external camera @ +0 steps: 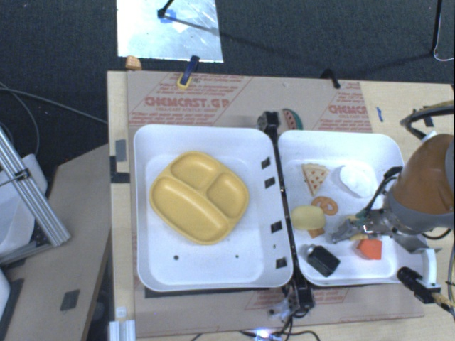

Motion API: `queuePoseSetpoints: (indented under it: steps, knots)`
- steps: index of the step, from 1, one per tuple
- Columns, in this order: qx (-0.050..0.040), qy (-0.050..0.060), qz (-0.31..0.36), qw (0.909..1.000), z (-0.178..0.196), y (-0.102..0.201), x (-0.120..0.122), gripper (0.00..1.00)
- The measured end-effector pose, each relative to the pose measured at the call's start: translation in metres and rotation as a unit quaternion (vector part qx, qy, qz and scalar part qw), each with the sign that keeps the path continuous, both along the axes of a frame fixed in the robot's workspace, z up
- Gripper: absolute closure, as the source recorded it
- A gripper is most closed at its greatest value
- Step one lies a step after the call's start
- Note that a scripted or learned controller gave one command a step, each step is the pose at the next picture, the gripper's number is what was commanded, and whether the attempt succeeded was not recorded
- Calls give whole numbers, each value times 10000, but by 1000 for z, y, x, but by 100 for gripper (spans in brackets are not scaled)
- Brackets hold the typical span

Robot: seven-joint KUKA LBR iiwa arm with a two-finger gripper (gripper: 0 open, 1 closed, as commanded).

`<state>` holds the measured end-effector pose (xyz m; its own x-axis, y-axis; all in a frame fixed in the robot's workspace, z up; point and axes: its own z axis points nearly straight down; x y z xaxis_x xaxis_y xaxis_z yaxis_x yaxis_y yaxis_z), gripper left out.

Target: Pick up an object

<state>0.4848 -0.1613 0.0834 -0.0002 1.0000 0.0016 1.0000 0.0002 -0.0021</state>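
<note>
- Gripper (346,231) sits low in the right bin (387,146), reaching in from the right edge, its tip between a yellow lemon-like piece (308,217) and an orange block (370,249).
- Jaws: the metal tip is small and partly blurred against the bin floor, so I cannot tell whether it is parted or closed, and nothing can be seen held in it.
- Progress, as I judge it: no object is lifted; every item lies on the bin floor, so the grasp and the lift are both left to do.
- Candidates near the tip: the orange block just to its right, the yellow piece just to its left, a black block (322,260) below, a pretzel-shaped ring (328,205) just above.
- Farther off lie a pizza-like wedge (313,177) and a white object (355,179) toward the back of the same bin.
- Left bin (153,258) holds a yellow divided tray (199,197), well apart from the arm.
- Room: items crowd the tip on three sides, and the right bin's front wall lies near the black block; open floor lies toward the back right corner.
</note>
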Motion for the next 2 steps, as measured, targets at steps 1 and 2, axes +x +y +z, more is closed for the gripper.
queuePoseSetpoints:
  steps: [1,2]
  knots:
    - [14,-8,53,10000,0,84,2,0]
    - [-3,-27,15,10000,11,78,3,100]
